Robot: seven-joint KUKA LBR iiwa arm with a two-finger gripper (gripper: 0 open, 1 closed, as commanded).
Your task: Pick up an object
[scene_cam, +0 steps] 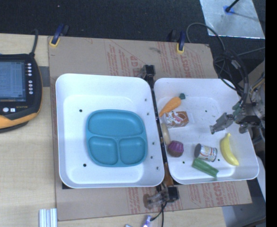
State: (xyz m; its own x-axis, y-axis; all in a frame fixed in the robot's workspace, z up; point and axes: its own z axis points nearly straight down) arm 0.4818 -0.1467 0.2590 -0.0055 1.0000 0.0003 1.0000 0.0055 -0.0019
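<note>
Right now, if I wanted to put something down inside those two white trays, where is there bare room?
Left bin: a bare ring surrounds the blue divided plate, widest along the far side. Right bin: the far strip past the carrot is free, and a middle patch between the snack packet and the gripper. Its near edge is crowded: purple vegetable, can, green piece, banana.

Two white bins [105,84]. Left: sky-blue divided plate [116,137]. Right: orange carrot [170,106] with green top; yellow banana [229,149]; dark purple round fruit [175,148]; green cylinder [204,167]; small can [206,152], white-and-red label; brown-red printed packet [176,119]. Brown cardboard sheet [129,56], faint red lettering. Pale wood tabletop [20,174]. Black-and-orange pendant [11,93].
</note>
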